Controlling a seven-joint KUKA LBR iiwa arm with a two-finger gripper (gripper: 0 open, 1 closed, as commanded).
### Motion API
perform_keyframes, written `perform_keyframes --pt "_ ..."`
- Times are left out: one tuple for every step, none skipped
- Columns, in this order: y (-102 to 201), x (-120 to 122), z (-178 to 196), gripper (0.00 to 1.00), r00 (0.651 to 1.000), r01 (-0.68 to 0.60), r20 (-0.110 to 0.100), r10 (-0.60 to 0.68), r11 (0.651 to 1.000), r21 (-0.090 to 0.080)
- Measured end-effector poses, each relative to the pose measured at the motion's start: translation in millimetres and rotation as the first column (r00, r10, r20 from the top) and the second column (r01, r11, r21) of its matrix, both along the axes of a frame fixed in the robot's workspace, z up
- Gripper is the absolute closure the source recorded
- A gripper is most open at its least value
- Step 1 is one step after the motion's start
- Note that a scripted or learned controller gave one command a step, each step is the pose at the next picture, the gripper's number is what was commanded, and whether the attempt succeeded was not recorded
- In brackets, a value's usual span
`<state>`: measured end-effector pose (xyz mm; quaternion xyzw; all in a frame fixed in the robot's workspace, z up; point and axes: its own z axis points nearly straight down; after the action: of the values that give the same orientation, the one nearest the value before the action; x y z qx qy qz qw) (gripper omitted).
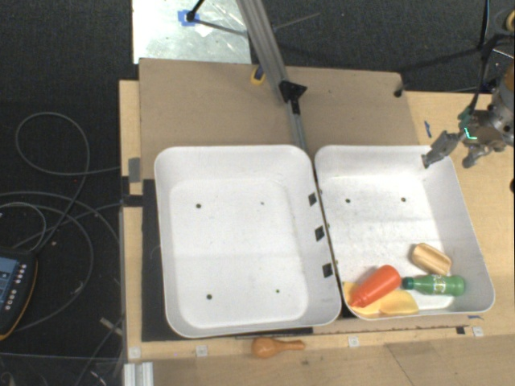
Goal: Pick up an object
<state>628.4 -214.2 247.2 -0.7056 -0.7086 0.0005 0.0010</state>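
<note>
Four objects crowd the right bin (451,185)'s near corner; the gripper (455,152)'s fingers spread wide, empty.

Two white bins (241,240) sat on a tan cardboard bench (338,95). The right bin (378,207) held an orange-red carrot-shaped toy (375,285), a yellow piece (396,304), a tan bread-like roll (431,257) and a green bottle (438,285) with a white label. A brownish-orange object (278,346) lay on the bench's front edge.
</note>
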Motion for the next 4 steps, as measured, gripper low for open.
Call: perform_keyframes --pt "0 1 3 0.00 1.000 -0.003 0.004 0.003 1.000 -0.002" --pt "0 -3 -59 0.00 1.000 0.002 -0.001 -0.002 1.000 0.000" --pt "3 -2 -122 0.00 1.000 0.001 -0.001 -0.001 1.000 0.000" --pt "4 -2 -158 0.00 1.000 0.001 0.001 -0.001 1.000 0.000"
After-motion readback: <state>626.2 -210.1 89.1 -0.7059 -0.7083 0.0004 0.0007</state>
